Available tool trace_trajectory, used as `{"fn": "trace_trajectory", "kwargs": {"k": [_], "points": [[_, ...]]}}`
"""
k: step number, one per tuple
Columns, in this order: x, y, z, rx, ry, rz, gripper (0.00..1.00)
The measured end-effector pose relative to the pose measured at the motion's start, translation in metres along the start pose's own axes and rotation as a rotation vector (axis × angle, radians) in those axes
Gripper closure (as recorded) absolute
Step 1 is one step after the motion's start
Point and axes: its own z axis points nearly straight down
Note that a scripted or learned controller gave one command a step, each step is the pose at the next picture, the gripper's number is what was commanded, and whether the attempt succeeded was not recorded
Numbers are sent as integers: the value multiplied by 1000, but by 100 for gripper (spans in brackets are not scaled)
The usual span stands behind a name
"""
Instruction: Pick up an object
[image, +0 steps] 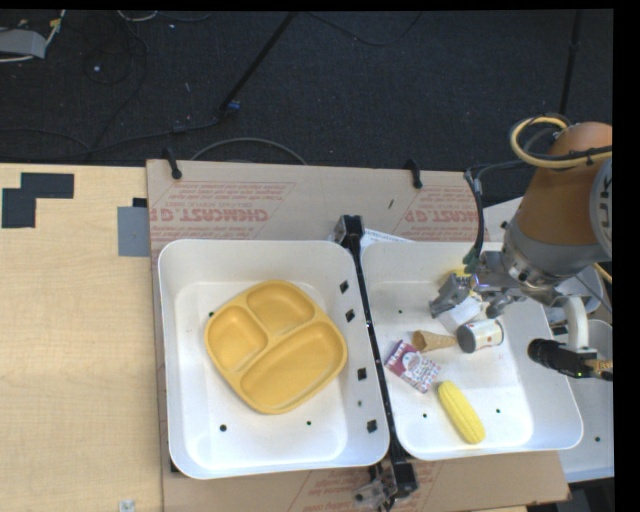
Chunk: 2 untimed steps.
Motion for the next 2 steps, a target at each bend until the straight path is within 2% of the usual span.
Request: {"fn": "trace_trajectory", "kwargs": {"k": [1,2], "points": [[0,3,-7,-13,-2,-2,0],[3,-1,37,-9,-1,-1,0]]}}
